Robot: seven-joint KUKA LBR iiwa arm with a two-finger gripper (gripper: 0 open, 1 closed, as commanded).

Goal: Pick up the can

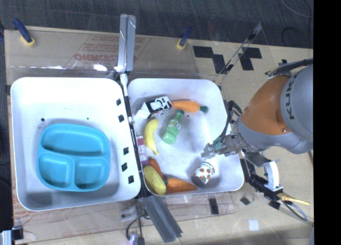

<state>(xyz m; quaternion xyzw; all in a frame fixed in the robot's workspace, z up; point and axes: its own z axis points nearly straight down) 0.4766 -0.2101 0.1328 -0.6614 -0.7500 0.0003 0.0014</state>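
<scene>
**Gripper near the right bin's edge, can lying just below it**

The grey arm with its orange band [266, 113] reaches in from the right, and its two-finger gripper [213, 150] hangs over the right white bin [213, 87], near that bin's right wall. The tip is small and blurred from above, so I cannot tell how far the fingers stand apart, and nothing shows between them.

The short white can with a red and green printed label [204, 173] lies on its side in the lower right part of the same bin, just below the gripper and close to the front wall. A long orange carrot [180, 185] lies just beside it on the left.

To do this step well, I judge the gripper should settle squarely over the can's body and close across its narrow width, not along its length, since a round can on its side may roll away from a glancing touch. The front wall and the carrot leave little room, so a straight descent looks safest.

Counted in the right bin: one can, one green plastic bottle [171, 129], one yellow banana [151, 135], one yellow corn cob [154, 179], two carrots, the second [185, 106] near the back, and one black-and-white packet [158, 104]. The left white bin [32, 92] holds one blue compartment tray [74, 156].
</scene>
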